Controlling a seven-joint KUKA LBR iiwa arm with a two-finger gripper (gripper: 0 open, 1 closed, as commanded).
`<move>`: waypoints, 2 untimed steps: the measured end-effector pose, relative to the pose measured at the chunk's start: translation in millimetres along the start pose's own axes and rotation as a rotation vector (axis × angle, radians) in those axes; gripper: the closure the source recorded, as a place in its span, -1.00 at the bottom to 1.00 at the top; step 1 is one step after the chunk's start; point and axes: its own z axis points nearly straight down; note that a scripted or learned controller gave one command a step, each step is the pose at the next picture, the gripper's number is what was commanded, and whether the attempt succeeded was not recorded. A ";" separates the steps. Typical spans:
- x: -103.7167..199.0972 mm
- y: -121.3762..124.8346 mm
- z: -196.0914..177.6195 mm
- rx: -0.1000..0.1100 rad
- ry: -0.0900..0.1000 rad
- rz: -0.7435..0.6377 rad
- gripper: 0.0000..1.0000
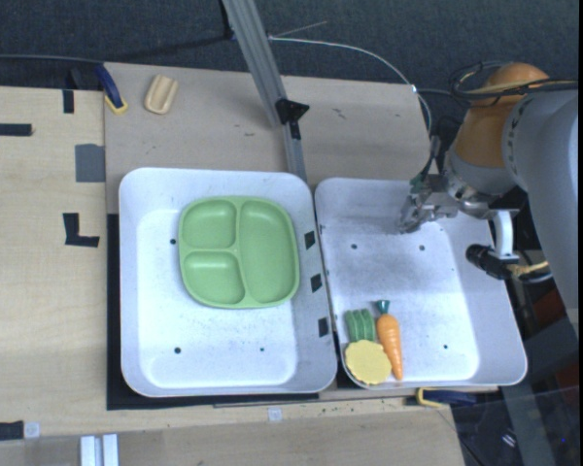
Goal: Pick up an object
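In the right bin [418, 280], an orange toy carrot [390, 341] lies near the front left corner beside a green toy vegetable [360, 324] and a round yellow piece [367, 362]. My gripper [415, 216] hangs over the bin's far right part, well away from these toys. Nothing shows between its fingers. The grey arm with its orange band [486, 129] comes in from the right.
The left bin [151, 260] holds a green divided plate [240, 251]. A grey metal pole [262, 61] slants across the bench behind the bins. A small tan block [160, 94] and a blue-yellow item [112, 88] lie at the bench's far left.
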 end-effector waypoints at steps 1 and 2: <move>-0.6 0.1 -42.5 -0.005 0.002 0.003 1.00; 6.2 4.8 -103.2 -0.007 0.001 0.002 1.00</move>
